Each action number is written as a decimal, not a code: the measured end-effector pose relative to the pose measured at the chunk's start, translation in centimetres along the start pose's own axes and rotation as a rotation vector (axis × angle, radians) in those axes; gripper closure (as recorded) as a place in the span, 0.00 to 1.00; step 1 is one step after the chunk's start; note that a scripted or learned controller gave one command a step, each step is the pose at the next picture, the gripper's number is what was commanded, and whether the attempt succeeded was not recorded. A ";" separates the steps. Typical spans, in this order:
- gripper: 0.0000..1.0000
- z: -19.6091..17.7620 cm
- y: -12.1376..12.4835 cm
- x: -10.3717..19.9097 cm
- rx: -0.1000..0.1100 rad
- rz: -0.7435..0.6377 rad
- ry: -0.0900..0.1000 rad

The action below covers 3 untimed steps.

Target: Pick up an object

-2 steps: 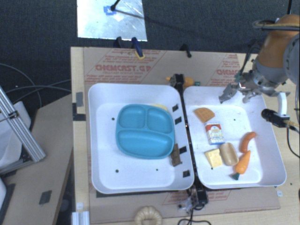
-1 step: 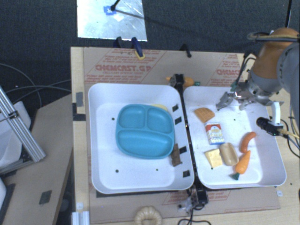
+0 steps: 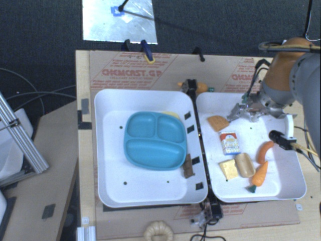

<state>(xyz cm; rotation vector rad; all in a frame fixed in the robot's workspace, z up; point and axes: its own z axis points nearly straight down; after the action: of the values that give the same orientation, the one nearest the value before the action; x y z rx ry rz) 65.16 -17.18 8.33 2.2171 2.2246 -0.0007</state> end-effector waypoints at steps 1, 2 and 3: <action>1.00 -1.4 0.2 0.0 -0.006 -0.001 -0.001; 1.00 -6.6 1.2 -0.6 -0.008 -0.001 -0.001; 1.00 -13.0 2.1 -0.8 -0.010 -0.002 -0.002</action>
<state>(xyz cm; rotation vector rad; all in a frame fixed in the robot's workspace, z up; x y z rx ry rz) 67.24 -17.99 21.32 2.2091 2.2208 0.0086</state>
